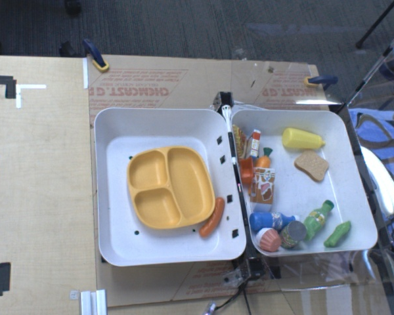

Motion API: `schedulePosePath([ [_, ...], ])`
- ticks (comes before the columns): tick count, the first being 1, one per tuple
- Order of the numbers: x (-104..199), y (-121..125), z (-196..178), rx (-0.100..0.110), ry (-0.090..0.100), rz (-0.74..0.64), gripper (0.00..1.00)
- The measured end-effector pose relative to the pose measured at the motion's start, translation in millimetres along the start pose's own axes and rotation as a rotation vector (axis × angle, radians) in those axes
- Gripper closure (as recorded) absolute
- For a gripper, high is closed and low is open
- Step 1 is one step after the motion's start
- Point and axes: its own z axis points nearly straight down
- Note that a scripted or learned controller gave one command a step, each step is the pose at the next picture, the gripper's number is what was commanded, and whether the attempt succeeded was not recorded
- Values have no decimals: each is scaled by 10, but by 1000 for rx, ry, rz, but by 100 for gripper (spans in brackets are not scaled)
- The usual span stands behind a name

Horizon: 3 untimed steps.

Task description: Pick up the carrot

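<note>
Your carrot [265,157] sits wedged among cartons [263,184] at the right bin's [354,176] left wall; expect a mis-grab there. Tool state: cannot tell

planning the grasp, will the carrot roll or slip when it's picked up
The carrot looks like smooth moulded plastic, so it is probably stiff, light and a bit slippery. Its rounded, tapered shape could roll, though the cartons packed against it likely hold it and may get nudged.
</note>
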Motion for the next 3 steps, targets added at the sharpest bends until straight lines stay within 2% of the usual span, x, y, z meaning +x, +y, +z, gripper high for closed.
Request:
schedulePosePath([
  [1, -27, -6, -99, 2, -7, 0, 100],
  [2, -27, -5, -99, 2, -6, -1, 0],
  [3, -51, -13, -198, 5, -13, -1, 100],
])
